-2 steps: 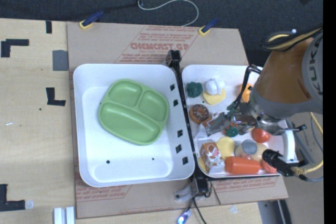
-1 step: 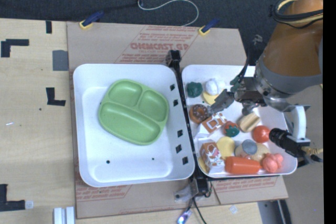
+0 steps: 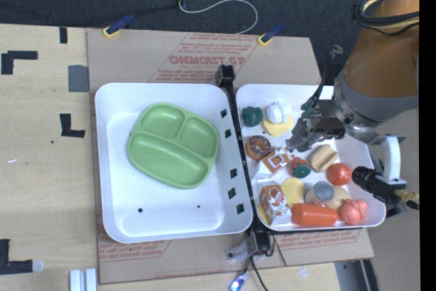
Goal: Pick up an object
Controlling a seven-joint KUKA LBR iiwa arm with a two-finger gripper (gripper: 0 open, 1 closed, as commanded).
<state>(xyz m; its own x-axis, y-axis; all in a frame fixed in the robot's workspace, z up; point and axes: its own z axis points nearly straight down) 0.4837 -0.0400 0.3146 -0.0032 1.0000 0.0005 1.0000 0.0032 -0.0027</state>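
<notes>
The grey arm with its orange band reaches in from the right, and its dark tool [image 3: 300, 140] hangs low over the middle of the right white bin [image 3: 308, 90], among the toys; whether it is open or closed cannot be told from here, and nothing can be seen held in it.

That bin is crowded with small plastic toy foods. Just beside the tool tip lie a brown ring doughnut with sprinkles [image 3: 258, 146] and a small orange-and-white waffle-like piece [image 3: 277, 161]. Behind them, toward the far wall, sit a dark green rounded toy [image 3: 253, 116] and a white-and-yellow lumpy toy [image 3: 276, 118]. Nearer the front are a tan bread roll [image 3: 323, 157], a red tomato-like ball [image 3: 338, 174], a yellow rounded piece [image 3: 293, 189] and a long orange-red carrot-shaped toy [image 3: 315, 215] along the near wall.

The left white bin [image 3: 112, 146] holds a light green divided plastic plate [image 3: 174, 144], lying flat and well apart from the tool. Both bins rest on brown cardboard on the counter [image 3: 41, 146].
</notes>
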